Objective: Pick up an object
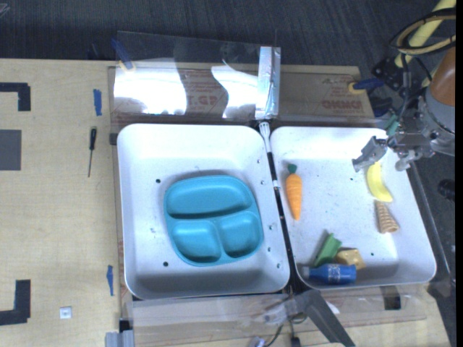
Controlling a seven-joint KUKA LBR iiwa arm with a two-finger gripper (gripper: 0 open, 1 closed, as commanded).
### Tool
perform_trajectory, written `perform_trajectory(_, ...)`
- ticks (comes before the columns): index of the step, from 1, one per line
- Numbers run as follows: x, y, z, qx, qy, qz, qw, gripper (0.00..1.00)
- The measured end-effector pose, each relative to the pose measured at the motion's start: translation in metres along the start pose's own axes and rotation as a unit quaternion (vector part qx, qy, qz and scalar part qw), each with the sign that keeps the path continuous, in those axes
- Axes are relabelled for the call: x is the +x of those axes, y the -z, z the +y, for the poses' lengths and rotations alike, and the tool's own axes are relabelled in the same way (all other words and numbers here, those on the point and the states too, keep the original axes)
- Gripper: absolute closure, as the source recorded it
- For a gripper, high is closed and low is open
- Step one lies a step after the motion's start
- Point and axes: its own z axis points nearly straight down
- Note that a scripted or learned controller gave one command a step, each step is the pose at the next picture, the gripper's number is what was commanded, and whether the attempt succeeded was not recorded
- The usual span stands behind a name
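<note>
My gripper (382,159) hangs over the far right part of the right bin (322,154), open, with its two fingers spread and nothing between them. A yellow banana (377,183) lies just below the fingertips on the bin floor. A ridged tan cone (387,217) lies in front of the banana. An orange carrot (294,194) with a green top lies by the bin's left wall. At the front of the bin a green piece (327,248), a small tan item (350,256) and a blue bottle (331,273) sit close together.
The left bin (137,157) holds a blue divided tray (213,217). A clear plastic sheet and a metal bracket (266,85) stand behind the bins. Cables (423,35) hang at the upper right by the arm.
</note>
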Motion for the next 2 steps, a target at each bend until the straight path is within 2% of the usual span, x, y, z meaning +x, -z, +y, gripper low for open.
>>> perform_trajectory(1,-0.021,-0.102,-0.08,0.003,0.04,0.0,0.9992,0.0)
perform_trajectory(2,0.038,-0.177,-0.077,-0.002,0.102,0.0,0.9948,0.0)
